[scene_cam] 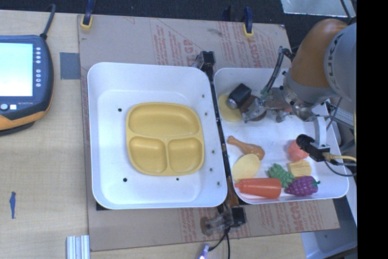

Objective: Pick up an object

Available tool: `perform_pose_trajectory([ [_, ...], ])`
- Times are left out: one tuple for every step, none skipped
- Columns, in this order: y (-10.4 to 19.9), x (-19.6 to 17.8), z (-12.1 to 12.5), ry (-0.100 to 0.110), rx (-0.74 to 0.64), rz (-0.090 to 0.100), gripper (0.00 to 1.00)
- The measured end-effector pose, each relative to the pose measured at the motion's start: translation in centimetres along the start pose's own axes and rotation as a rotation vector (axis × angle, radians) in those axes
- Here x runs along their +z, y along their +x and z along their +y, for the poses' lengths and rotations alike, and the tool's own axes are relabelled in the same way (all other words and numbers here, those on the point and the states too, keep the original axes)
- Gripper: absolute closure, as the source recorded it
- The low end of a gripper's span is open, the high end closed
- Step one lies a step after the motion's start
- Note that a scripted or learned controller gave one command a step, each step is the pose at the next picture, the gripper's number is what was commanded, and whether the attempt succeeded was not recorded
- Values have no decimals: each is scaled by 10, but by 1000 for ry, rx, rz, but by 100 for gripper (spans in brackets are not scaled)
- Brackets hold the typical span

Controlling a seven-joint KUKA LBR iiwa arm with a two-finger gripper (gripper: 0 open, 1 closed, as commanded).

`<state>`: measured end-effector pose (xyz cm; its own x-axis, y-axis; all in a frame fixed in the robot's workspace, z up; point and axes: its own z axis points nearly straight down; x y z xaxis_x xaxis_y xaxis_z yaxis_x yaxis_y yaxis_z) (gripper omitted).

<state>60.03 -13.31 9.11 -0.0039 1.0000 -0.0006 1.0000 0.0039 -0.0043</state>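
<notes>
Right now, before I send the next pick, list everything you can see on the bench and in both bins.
Left bin: one, white, centre of bench.
Divided tray: one, yellow, three compartments, inside left bin.
Right bin: one, white, beside left bin.
Drumstick: one, brown, middle of right bin.
Yellow oval piece: one, near edge of right bin, above the carrot.
Carrot: one, red-orange, near edge of right bin.
Green vegetable: one, beside the carrot.
Grapes: one bunch, purple, near right corner.
Small yellow block: one, above the grapes.
Red piece: one, right side of right bin.
Teach pendant: one, grey and orange, bench's left edge.
Clamps: two, blue, far edge of board.
Gripper: one, dark, over far part of right bin.
</notes>
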Motion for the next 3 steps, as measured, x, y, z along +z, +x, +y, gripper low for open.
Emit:
perform_pose_trajectory([
  [20, -25, 55, 5, -1, 0, 0],
  [-45, -34, -13, -1, 2, 0, 0],
  [-77, 0, -92, 1, 1, 1, 0],
])
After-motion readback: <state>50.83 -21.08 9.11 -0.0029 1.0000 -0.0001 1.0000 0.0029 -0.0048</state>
